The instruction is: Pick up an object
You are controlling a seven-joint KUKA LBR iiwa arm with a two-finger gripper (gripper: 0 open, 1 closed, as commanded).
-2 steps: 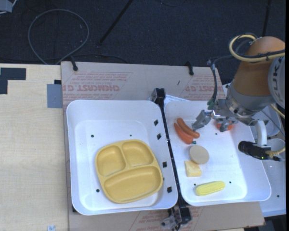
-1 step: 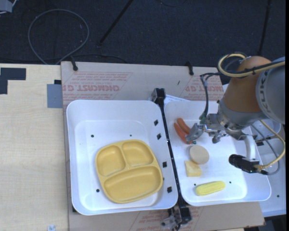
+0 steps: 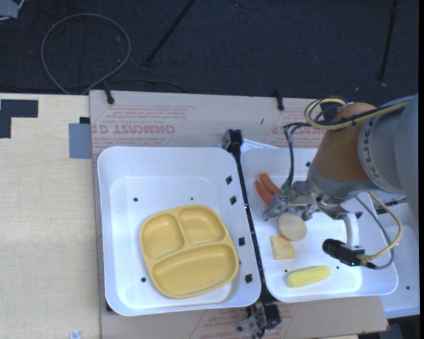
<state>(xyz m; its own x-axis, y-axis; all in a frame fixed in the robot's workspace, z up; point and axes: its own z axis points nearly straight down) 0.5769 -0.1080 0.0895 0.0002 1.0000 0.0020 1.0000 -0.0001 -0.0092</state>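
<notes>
My gripper (image 3: 288, 205) hangs low over the upper left part of the right bin (image 3: 381, 284), reaching in from the right under the arm's orange band. Directly below it in the view lies a round beige piece (image 3: 292, 227), close to or touching the gripper; the view does not tell which. An orange carrot-like piece (image 3: 268, 186) lies just left of the gripper, near the bin's divider wall. A yellow wedge (image 3: 283, 248) rests below the beige piece. A yellow corn cob (image 3: 308, 276) lies at the bin's near edge.
The left bin (image 3: 120, 189) holds a yellow divided plate (image 3: 189, 250). A black connector with cables (image 3: 343, 251) hangs from the arm over the right bin. A black bracket (image 3: 233, 141) stands where the two bins meet at the back.
</notes>
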